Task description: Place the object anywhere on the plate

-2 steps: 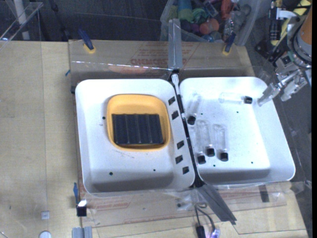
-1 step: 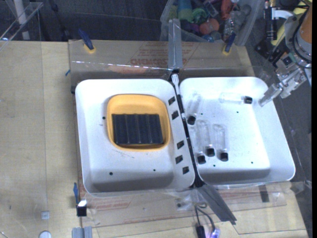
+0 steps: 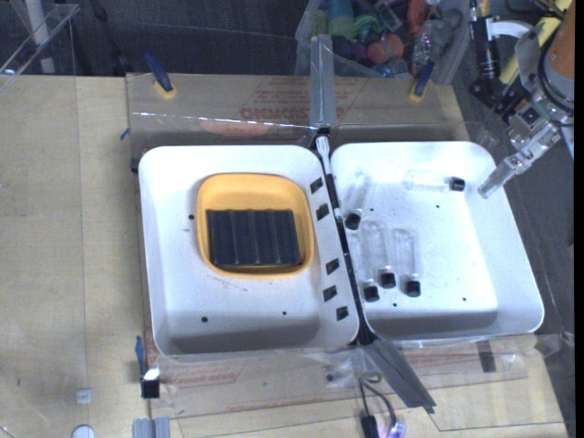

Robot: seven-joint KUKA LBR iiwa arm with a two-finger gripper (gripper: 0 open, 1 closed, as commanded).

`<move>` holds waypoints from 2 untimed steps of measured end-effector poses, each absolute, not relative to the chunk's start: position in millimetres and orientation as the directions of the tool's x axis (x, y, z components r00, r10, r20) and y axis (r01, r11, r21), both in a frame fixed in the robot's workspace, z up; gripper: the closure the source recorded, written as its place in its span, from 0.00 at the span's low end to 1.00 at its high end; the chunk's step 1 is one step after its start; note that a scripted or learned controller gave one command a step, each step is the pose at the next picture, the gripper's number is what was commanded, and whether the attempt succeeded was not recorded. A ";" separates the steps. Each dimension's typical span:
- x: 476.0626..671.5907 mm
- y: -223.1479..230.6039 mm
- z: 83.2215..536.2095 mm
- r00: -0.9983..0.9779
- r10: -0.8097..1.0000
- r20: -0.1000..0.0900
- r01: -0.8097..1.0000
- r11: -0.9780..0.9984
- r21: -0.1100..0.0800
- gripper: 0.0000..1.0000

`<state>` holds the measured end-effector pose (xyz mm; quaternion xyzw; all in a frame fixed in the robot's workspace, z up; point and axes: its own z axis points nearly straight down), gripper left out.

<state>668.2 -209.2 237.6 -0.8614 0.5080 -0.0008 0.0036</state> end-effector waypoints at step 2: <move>668.4 -204.3 237.9 0.724 -0.690 0.001 -0.690 -0.724 -0.005 0.00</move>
